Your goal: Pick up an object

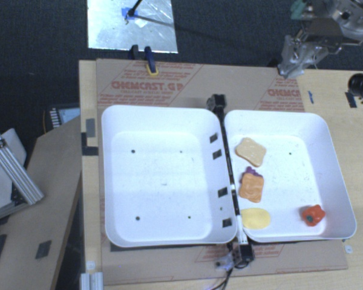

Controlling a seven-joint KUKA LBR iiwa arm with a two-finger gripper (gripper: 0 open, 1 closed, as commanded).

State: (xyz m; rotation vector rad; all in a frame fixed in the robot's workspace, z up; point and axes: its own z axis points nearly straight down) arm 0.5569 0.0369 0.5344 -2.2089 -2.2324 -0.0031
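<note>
The right bin holds several small items. A tan bread slice lies near its left wall. Just below it sits an orange block with a purple top. A yellow disc rests at the front left corner. A red-orange pepper sits at the front right. My gripper hangs high at the upper right, beyond the far edge of the right bin, well away from all the items, with nothing seen in it.
The left bin stands beside the right one, joined by a black divider strip. Brown cardboard lies under both bins. A shiny metal sheet sits at the back left.
</note>
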